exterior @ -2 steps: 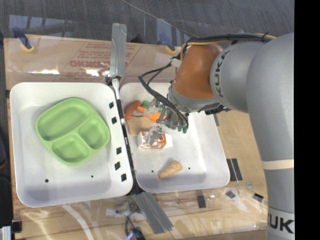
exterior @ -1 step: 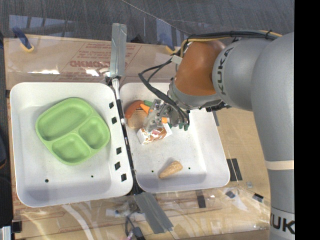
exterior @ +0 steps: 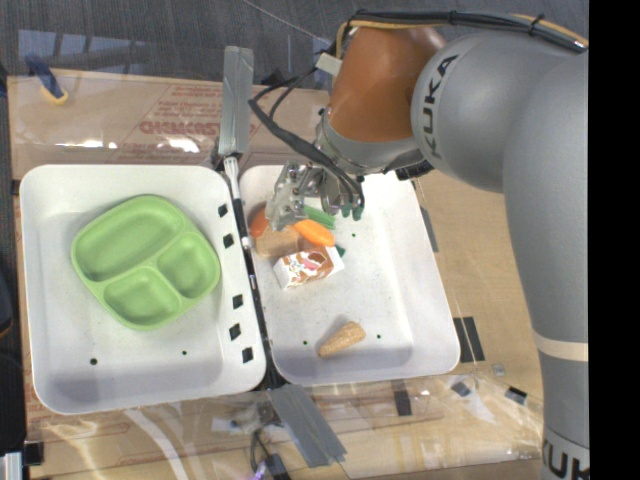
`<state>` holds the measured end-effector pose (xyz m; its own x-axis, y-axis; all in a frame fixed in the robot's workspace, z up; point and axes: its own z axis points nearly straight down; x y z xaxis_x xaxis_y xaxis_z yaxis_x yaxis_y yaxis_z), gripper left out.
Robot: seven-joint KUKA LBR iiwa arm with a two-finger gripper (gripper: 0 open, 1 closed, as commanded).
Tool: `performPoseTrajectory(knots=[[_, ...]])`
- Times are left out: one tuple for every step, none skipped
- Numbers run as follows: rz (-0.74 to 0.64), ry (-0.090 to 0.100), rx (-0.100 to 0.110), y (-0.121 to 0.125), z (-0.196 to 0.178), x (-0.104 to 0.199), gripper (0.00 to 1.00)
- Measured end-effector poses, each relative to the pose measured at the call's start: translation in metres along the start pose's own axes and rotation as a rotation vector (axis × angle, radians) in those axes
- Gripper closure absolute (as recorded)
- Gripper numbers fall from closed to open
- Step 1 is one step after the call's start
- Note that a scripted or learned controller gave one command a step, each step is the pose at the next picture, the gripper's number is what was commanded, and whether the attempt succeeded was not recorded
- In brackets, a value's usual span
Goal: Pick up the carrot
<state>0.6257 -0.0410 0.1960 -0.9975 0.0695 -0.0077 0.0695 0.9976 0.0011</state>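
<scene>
A: Down low in the right bin (exterior: 420, 308), that gripper (exterior: 296, 206) — hanging off the grey arm (exterior: 500, 98) with the orange band (exterior: 375, 78) above the wrist.

B: Open or closed?

A: Hard to call. Metal fingers pointed down toward the bin's upper left corner, but too tangled with the clutter to read the gap. Nothing plainly caught between them.

B: And the carrot (exterior: 315, 232)?

A: Just below and a touch right of the gripper, lying flat on the bin floor. Orange, with a green top (exterior: 322, 215) toward the fingers. Very close to the fingertips — touching or not, cannot tell.

B: Anything crowding it?

A: Plenty. Tan block (exterior: 277, 243) pressed against its left end, directly under the gripper. Another orange piece (exterior: 258, 224) left of the gripper, by the bin wall. Small printed carton (exterior: 307, 267) just below the carrot, tilted, red and white.

B: Farther out?

A: Cone-shaped brown piece (exterior: 342, 338) well below the gripper, near the bin's lower edge, apart from the rest.

B: Other side?

A: Left bin (exterior: 50, 368) well to the left of the gripper, bearing a green divided plate (exterior: 145, 260) with three compartments. Dark cables (exterior: 280, 133) looping from the wrist above the gripper.
</scene>
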Motion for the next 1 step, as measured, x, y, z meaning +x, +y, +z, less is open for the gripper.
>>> performPoseTrajectory(knots=[[-0.298,0.004,0.000,-0.0059,0.0028,-0.0290,1.00]])
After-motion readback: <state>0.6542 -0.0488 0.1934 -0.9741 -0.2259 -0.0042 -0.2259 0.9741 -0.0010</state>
